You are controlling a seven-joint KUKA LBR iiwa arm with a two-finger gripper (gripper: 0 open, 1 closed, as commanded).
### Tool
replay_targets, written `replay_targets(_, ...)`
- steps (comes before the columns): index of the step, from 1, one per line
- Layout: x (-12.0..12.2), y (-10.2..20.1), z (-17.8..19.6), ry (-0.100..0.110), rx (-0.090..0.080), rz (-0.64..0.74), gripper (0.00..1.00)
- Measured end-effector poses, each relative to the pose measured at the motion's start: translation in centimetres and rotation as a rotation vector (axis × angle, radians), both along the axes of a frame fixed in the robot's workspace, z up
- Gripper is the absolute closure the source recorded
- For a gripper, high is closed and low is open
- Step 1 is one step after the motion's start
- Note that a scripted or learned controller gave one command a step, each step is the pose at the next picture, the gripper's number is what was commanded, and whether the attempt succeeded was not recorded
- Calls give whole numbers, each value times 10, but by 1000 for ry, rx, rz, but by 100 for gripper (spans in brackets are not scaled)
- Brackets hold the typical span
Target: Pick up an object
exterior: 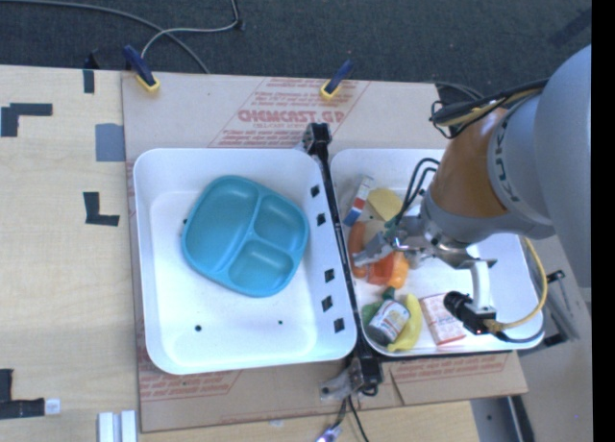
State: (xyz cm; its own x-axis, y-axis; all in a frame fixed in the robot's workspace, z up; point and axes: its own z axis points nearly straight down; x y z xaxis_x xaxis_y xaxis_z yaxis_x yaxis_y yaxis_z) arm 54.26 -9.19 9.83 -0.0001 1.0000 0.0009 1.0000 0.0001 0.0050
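Two white bins sit side by side; the left bin [154, 238] holds a blue divided plate [245, 235]. We see the gripper [377, 253] lowered into the right bin [524, 282], among a clutter of small items, beside an orange carrot-like toy [389, 270]. Its grip we cannot tell. We judge it is at the grasp step; next comes closing firmly and lifting straight up.

Dark carpet floor [384, 8] beyond wooden bench [58, 267]; black cable [192, 29] trailing; cardboard sheet [279, 113] clamped on.
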Motion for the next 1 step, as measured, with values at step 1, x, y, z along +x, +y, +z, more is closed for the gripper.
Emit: replay_targets(1,-15,-10,-10,-9,-9,-4,0)
